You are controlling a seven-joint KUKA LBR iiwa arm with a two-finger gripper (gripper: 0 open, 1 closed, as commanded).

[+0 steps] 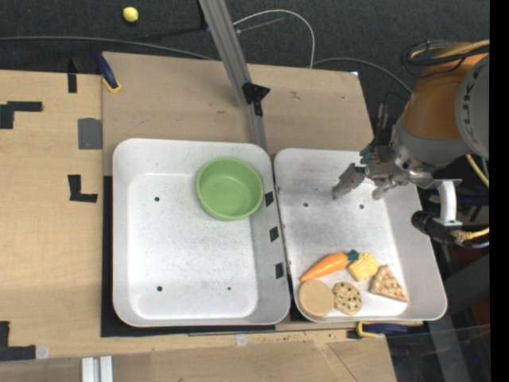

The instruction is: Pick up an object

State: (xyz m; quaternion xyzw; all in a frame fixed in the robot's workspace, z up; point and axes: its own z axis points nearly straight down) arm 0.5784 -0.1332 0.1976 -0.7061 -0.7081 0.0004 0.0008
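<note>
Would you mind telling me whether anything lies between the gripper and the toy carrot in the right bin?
Nothing visible does. The gripper hangs over the upper part of the right bin, and the carrot lies nearer the front; the bin floor between them is bare. Corn touches the carrot's leafy end, on its far side.
</note>
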